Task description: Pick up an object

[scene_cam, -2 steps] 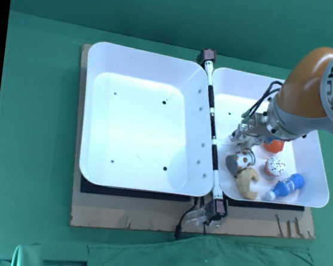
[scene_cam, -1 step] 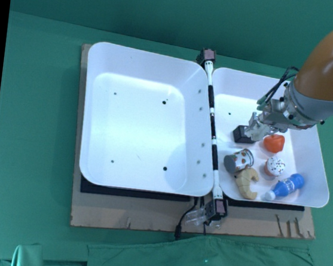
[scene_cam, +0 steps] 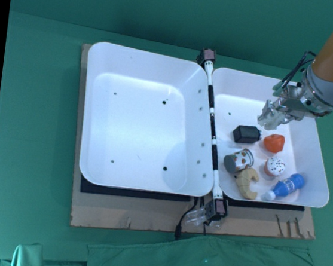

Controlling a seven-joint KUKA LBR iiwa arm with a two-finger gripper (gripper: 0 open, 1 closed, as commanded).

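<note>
- Gripper [scene_cam: 271,119] first: it hangs over the upper part of the right bin, above and just beside the black block and the orange piece. Whether it is spread or closed I cannot tell, and nothing shows clamped in it. That placement reads as a descent lining up over the cluster.
- Left bin [scene_cam: 145,60], the largest thing, lies bare white with a few dark specks; I judge it the drop side.
- Right bin [scene_cam: 239,84] holds every candidate, all gathered in its lower half, so the arm reaches there from the right.
- Blue bottle [scene_cam: 286,186] lies on its side, cap toward the bin's lower wall.
- Tan croissant-shaped toy [scene_cam: 247,184] lies just beside a tipped grey cup [scene_cam: 238,160], the two nearly touching, which could crowd a grasp.
- Black block [scene_cam: 246,134] sits flat and apart, nearest the gripper; probably the easiest pick.
- Orange piece [scene_cam: 274,142] lies right of the block.
- Small speckled cupcake-like toy [scene_cam: 275,167] stands between the orange piece and the bottle.
</note>
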